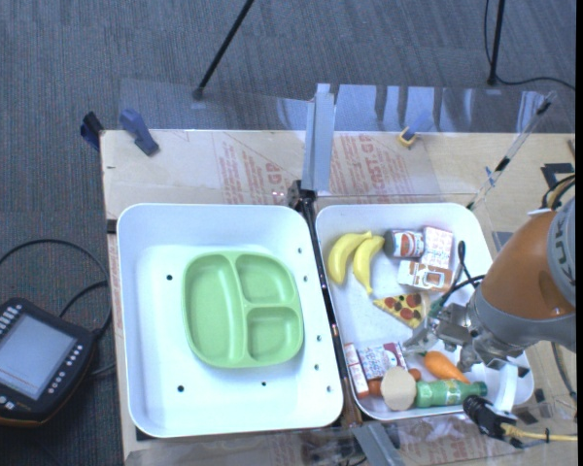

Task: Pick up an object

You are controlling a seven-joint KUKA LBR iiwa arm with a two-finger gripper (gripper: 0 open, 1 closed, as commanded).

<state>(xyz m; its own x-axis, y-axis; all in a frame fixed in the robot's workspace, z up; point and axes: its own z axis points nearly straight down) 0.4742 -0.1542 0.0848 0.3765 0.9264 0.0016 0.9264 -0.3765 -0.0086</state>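
The right bin (471, 223) holds two bananas (355, 256), a small can (402, 244), a red and white carton (431, 260), a pizza slice (402, 309), an orange carrot (445, 366), a green bottle (449, 393), a beige round piece (398, 388) and a red and white packet (373, 361). My gripper (435, 326) hangs low over the right side of this bin. It is just right of the pizza slice and just above the carrot. The wrist hides its tips, and I see nothing clearly held.
The left bin (141, 260) bears a green divided plate (243, 309). A teach pendant (24, 357) lies on the floor at the left. A clear screen (389, 110) stands behind the bins, and cables (525, 433) trail at the lower right.
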